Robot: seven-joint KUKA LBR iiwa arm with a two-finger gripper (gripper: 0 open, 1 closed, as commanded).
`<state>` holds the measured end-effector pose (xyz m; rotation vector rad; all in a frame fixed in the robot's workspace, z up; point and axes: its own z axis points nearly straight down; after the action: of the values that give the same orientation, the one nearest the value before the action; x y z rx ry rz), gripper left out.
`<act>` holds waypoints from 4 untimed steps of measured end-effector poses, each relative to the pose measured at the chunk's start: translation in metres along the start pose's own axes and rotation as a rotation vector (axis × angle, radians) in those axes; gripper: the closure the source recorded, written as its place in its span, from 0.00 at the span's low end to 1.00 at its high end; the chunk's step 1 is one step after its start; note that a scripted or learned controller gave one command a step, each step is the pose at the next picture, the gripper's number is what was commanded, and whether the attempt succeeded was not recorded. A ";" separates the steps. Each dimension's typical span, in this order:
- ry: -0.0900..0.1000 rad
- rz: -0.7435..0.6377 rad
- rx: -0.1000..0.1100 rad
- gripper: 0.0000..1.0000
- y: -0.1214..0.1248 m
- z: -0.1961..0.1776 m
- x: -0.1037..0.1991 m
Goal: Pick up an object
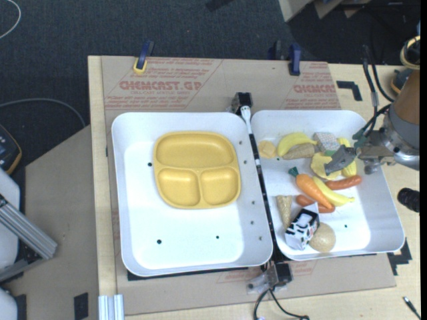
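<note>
Cardboard-topped bench, glossy white bins, smooth yellow three-compartment tray

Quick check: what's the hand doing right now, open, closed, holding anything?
Hand: over the toy food pile in the right bin; open or closed cannot be told, no held item visible.

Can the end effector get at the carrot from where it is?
Probably yes. The carrot lies on top of the pile in the right bin, uncovered, just below-left of the end effector.
</note>
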<state>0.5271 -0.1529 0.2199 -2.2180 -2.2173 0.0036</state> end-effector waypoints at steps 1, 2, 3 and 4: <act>0.000 0.001 0.001 0.00 0.002 0.046 -0.006; 0.001 0.000 0.002 0.00 0.003 0.109 -0.003; 0.000 -0.001 0.000 0.00 0.002 0.137 -0.002; -0.001 0.001 -0.005 1.00 0.003 0.125 -0.003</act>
<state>0.5295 -0.1552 0.0948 -2.2218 -2.2198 -0.0001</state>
